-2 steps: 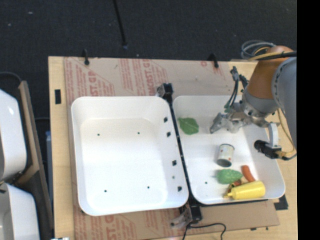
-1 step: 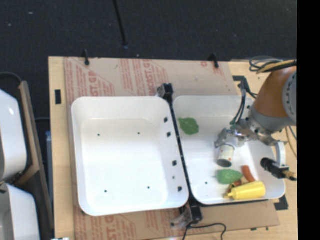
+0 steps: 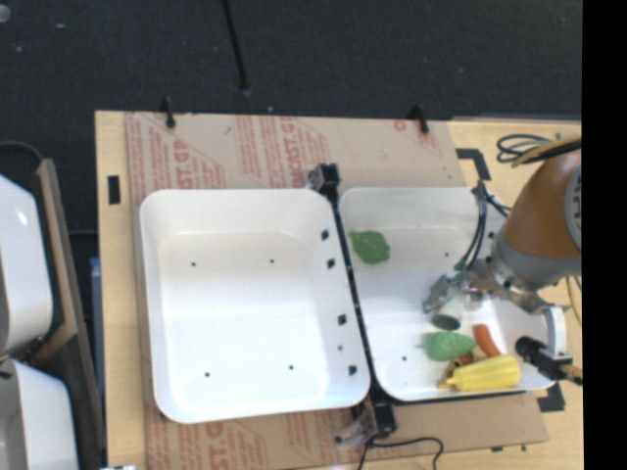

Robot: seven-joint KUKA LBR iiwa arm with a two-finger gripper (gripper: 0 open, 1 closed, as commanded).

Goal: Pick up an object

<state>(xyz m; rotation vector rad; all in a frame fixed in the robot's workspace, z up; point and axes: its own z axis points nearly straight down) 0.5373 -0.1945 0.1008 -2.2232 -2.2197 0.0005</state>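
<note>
The gripper (image 3: 446,306) is hanging low in the right bin (image 3: 411,209), just above a green lump (image 3: 449,345) near the bin's near edge; whether its fingers are spread or pressed together cannot be told. A yellow object (image 3: 485,374) and a small orange piece (image 3: 486,340) are lying just right of that lump, and a second green piece (image 3: 370,247) is sitting farther off, toward the divider. The green lump is looking light and probably soft, so gripping across its narrow middle seems safest.
</note>
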